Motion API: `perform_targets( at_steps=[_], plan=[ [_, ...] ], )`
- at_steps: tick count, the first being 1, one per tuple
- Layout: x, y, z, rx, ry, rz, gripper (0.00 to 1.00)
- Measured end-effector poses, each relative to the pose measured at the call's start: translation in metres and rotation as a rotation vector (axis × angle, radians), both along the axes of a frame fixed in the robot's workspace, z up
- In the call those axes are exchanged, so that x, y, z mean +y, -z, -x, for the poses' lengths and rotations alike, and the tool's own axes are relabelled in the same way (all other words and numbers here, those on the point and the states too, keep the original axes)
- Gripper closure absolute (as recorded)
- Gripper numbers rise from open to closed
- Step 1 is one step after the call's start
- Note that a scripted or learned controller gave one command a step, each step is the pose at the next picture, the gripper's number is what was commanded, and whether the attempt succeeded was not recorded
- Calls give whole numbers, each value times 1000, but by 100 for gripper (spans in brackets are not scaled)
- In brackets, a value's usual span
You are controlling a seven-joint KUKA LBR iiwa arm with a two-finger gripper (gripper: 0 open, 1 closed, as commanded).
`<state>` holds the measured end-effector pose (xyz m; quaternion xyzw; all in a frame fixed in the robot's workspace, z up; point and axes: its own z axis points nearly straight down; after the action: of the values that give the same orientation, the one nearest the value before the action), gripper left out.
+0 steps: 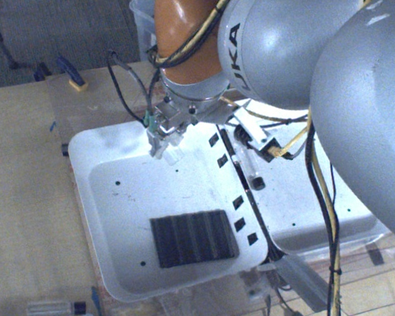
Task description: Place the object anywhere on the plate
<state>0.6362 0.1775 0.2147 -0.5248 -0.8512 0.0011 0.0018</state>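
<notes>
Near edge of the desk (13, 186), around 7 o'clock: loose small parts, a clear tube (54, 309) and a few caps, outside the bins.

Left bin (93, 232): a dark ribbed rectangular slab (193, 237) lies flat on the floor at roughly 6 o'clock within the bin. It's probably the "plate" target, though that's a judgement; nothing rests on it.

Right bin (345, 222): mostly hidden under the arm (297, 37); only a strip of floor is visible, no object discernible there.

End effector (160, 141) sits over the left bin's far rim, about 12 o'clock from the slab and well apart from it. Something small and pale, possibly translucent, sits at its tip, but it's too blurred to say whether that's a held object or part of the tool. Finger state: can't tell.

Object location: can't be confirmed; the pale bit at the tip is the only candidate.

Progress: placement isn't done. What's left is travel toward 6 o'clock to the slab, descend, release, assuming something is actually held.
</notes>
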Motion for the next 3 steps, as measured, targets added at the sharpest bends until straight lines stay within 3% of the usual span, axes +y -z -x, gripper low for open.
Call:
perform_targets(
  at_steps=[1,2,3],
  plan=[
    [22,69,-31,-7,-624,-3,100],
    [45,81,-20,-5,-1009,-4,100],
    [48,-76,-7,-11,-1167,-2,100]
  ],
)
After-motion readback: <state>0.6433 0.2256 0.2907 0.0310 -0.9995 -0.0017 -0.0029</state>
